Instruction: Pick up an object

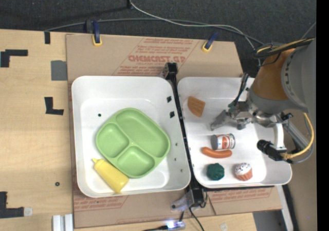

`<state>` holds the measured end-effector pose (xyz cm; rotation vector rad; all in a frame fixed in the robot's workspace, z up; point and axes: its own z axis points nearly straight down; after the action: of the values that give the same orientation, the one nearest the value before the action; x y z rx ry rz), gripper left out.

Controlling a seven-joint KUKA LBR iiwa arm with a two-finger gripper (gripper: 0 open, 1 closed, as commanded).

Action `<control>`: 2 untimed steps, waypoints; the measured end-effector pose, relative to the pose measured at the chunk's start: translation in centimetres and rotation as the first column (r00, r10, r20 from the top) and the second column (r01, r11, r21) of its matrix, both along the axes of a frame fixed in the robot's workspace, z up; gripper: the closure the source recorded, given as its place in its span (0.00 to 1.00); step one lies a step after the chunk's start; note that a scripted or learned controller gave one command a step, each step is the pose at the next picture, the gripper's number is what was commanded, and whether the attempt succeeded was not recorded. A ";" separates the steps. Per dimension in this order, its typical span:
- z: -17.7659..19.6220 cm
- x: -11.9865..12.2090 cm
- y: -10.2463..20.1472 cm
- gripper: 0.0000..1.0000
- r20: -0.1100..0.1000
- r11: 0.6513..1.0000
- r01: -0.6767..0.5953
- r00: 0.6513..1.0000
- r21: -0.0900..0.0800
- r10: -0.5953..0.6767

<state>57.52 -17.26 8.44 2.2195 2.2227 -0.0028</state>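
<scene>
In the right bin (216,87) lie a tan bread-like piece (196,106), a small can on its side (222,142), an orange sausage (216,153), a dark green lump (215,172) and a small cupcake-like toy (242,172). My gripper (226,120) hangs low over the middle of this bin. It is just behind the can and right of the bread piece, and nothing shows in its grasp. The grey arm with its orange band (270,83) reaches in from the right.
The left bin (82,91) holds a green divided plate (132,141) and a yellow squeeze bottle (109,174) at its front left. A black divider edge (178,117) separates the bins. Cables run across the back of the bench.
</scene>
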 end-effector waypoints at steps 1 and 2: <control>1.2 0.1 -0.1 1.00 0.005 1.000 -0.001 1.000 -0.004 0.001; 5.6 0.1 0.6 1.00 0.003 1.000 0.000 1.000 0.002 0.000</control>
<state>57.63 -16.69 14.04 2.2188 2.2226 0.0020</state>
